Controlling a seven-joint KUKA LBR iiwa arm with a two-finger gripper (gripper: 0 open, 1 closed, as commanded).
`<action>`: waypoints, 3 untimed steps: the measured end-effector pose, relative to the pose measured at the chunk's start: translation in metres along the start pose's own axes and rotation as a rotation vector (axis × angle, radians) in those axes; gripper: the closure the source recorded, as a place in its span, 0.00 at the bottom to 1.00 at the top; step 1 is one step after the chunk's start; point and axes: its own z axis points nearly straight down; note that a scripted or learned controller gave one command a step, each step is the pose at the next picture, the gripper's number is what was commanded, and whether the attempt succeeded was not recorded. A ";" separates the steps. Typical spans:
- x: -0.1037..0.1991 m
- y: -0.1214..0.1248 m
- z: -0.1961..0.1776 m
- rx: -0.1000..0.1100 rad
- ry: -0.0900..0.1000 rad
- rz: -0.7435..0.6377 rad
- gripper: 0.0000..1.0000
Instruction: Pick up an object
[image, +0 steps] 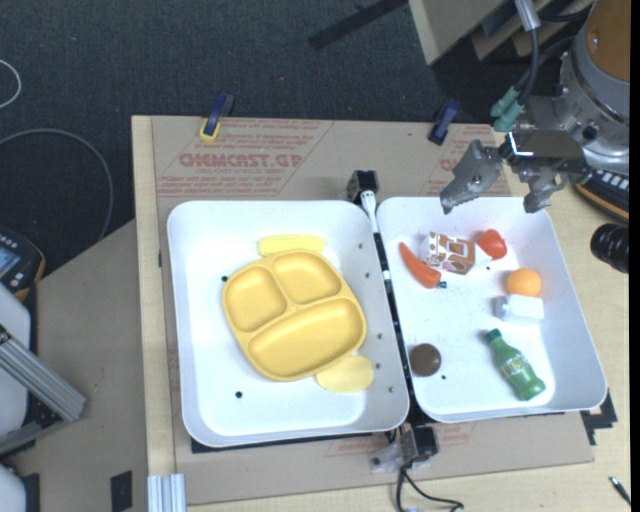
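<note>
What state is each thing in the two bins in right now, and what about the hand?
hand: open, holding nothing, above the right bin's far edge
yellow divided plate: right side up, flat in the left bin
green bottle: lying on its side
orange ball: resting beside the white block
brown disc: lying flat

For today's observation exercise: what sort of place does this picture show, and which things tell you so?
Probably a robotics lab test bench: a gripper hangs over two white bins, toy food like a green bottle lies inside, and cables trail around.

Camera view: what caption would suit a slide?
Open gripper hovers above right bin of toy food; yellow divided plate fills left bin.
</note>
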 end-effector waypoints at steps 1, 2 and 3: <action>-0.002 0.000 -0.001 0.017 -0.004 0.006 1.00; -0.031 -0.005 0.107 0.034 -0.006 0.012 1.00; -0.011 -0.009 0.263 0.039 -0.004 0.008 1.00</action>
